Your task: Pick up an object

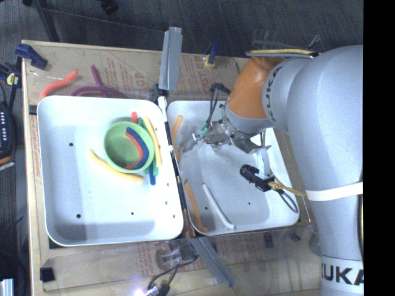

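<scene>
My gripper (199,139) hangs low over the upper left part of the right bin (279,219), its metal fingers pointing left toward the divider. The left bin (74,221) holds a green bowl (123,145) with red and blue curved strips inside it. A yellow strip (114,166) curls under the bowl, and green and blue sticks (151,172) lie at its right. In the right bin an orange stick (176,128) lies by the gripper, another orange stick (192,206) rests along the left wall, and a white stick (217,207) lies on the floor.
A black cable plug (254,175) dangles from the wrist over the right bin. The arm's big grey body (321,134) covers the bin's right side. A metal bar (170,57) rises at the back between the bins. Orange and purple strips (74,85) lie on the bench behind the left bin.
</scene>
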